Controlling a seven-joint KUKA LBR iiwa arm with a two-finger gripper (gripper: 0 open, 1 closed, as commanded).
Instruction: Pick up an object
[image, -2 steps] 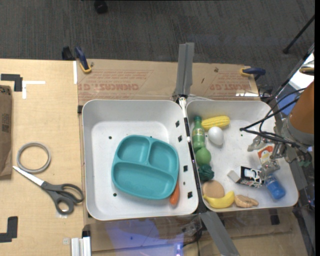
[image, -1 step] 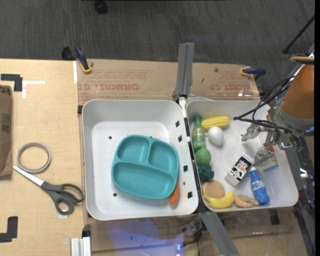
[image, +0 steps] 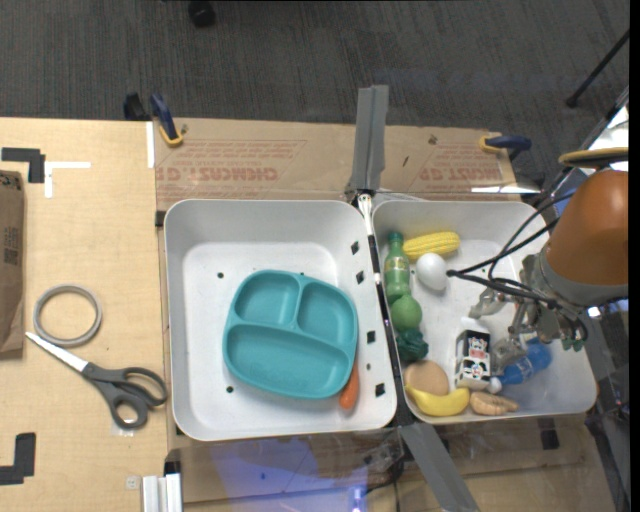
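Inside left bin (image: 190, 300), teal tray (image: 290, 335)

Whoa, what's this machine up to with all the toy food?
A robot arm reaches in from the right over the right bin, its gripper low among toy foods: a banana, corn, a white ball and a blue object. It is meant to pick one up, but nothing is visibly held. The left bin holds a teal divided plate and a carrot.
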